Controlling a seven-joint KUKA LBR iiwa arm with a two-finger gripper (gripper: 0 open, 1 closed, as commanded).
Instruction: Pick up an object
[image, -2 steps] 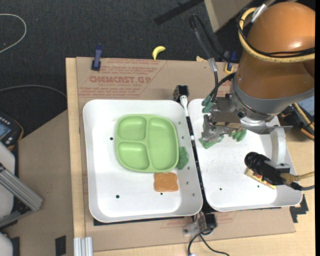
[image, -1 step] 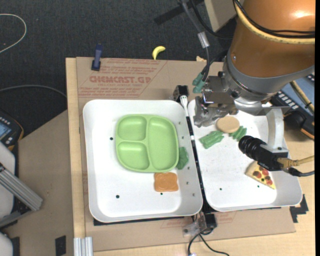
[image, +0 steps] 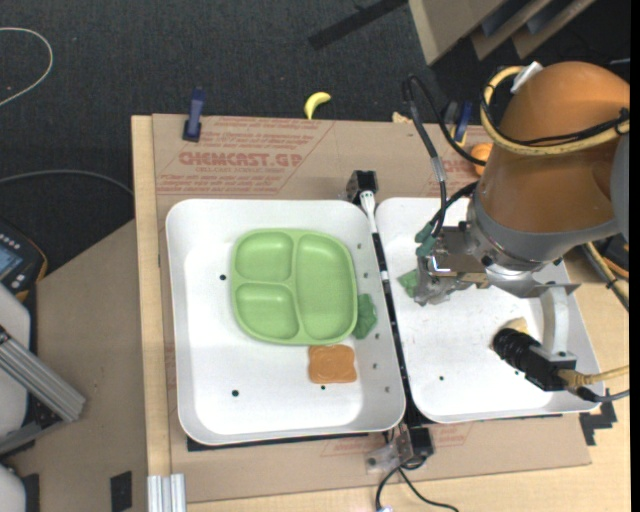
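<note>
My gripper (image: 432, 287) hangs low over the left part of the right bin (image: 470, 395), under the orange and grey wrist. A small green object (image: 409, 284) lies right by the gripper's tip on its left side; whether it is touched or held I cannot tell. In the left bin (image: 200, 390) rests a light green divided plate (image: 295, 285). A tan, toast-like square (image: 332, 364) lies just in front of the plate. A darker green piece (image: 366, 316) sticks out from under the plate's right edge.
The rim between the two bins runs just left of the gripper. On the cardboard behind the bins lie a blue clip (image: 193, 115) and a small yellow banana-shaped object (image: 317, 102). The arm covers the right bin's back half.
</note>
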